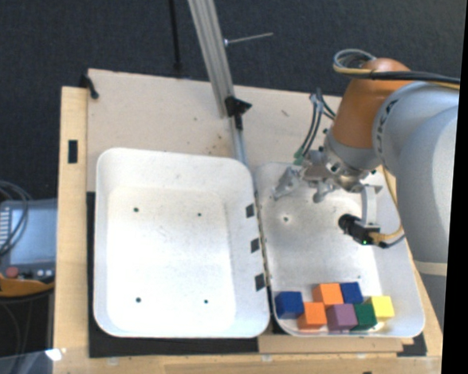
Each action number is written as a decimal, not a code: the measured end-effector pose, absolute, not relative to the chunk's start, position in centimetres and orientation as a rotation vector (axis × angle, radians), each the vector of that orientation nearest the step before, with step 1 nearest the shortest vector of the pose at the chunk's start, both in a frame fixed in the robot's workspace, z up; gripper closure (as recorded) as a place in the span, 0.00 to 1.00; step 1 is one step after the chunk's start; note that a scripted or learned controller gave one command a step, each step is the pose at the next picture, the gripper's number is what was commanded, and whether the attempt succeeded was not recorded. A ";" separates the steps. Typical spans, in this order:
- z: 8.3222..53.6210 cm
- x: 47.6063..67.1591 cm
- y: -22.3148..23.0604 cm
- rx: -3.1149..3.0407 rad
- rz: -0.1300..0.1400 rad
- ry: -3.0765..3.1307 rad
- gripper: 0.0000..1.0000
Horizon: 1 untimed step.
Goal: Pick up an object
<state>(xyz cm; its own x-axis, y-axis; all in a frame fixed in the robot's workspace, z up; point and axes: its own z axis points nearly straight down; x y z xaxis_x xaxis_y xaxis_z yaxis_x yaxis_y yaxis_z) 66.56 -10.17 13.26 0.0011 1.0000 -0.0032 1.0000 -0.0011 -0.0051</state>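
Several coloured blocks lie bunched at the near end of the right bin (310,243): a blue block (289,303), an orange block (330,294), a yellow block (382,306), a purple block (342,316) and a green block (365,315) among them. My gripper (301,187) hangs over the far end of that bin, well away from the blocks. Its two fingers stand apart, open, with nothing between them.
The left bin (174,242) sits beside the right one, a narrow gap with black clips between them. A slanted aluminium rail (215,57) rises from the bench's far side. A small black sensor with a green light (359,228) hangs off the wrist over the right bin.
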 end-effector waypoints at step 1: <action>14.8 66.8 -10.2 -2.228 -0.004 -2.222 1.00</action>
